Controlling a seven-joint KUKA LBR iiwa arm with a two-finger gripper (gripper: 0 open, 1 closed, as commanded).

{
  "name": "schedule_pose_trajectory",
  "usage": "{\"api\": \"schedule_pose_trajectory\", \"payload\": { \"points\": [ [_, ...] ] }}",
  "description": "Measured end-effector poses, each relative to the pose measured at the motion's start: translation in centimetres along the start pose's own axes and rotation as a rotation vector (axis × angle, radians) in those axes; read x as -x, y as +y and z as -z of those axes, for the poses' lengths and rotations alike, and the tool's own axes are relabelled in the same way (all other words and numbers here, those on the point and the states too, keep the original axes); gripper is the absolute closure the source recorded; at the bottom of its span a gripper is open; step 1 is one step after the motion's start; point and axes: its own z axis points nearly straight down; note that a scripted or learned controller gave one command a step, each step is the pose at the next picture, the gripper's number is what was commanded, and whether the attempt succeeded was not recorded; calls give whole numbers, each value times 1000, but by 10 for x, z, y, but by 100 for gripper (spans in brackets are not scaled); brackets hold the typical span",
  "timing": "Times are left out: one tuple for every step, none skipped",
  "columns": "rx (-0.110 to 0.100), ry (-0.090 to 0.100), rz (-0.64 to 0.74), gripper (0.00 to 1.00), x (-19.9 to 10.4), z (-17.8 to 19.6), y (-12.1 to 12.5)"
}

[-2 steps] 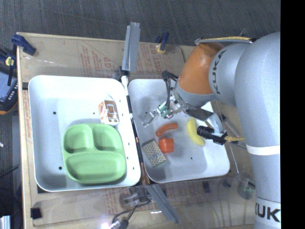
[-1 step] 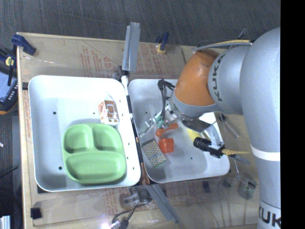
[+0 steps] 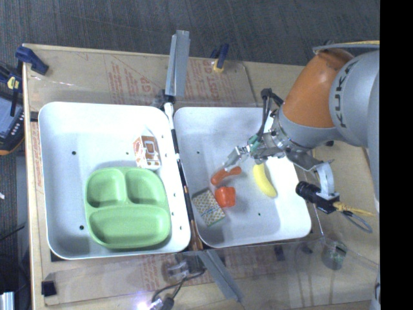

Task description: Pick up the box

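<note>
A small flat box with a speckled pattern lies at the front left of the right bin, close to the divider. A second small carton, white with orange-red print, lies in the left bin just above the green tray. My gripper hangs over the middle of the right bin, just above an orange carrot-like piece. It is well up and to the right of the speckled box, and nothing of the box is in it.
A red piece touches the speckled box's right side. A yellow banana lies below the wrist. A green three-compartment tray fills the left bin's front. The arm's orange band looms over the right bin's far right corner.
</note>
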Motion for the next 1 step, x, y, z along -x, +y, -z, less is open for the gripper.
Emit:
{"api": "schedule_pose_trajectory", "payload": {
  "points": [
    [3, -3, -172, 0, -59, -103, -19]
  ]
}}
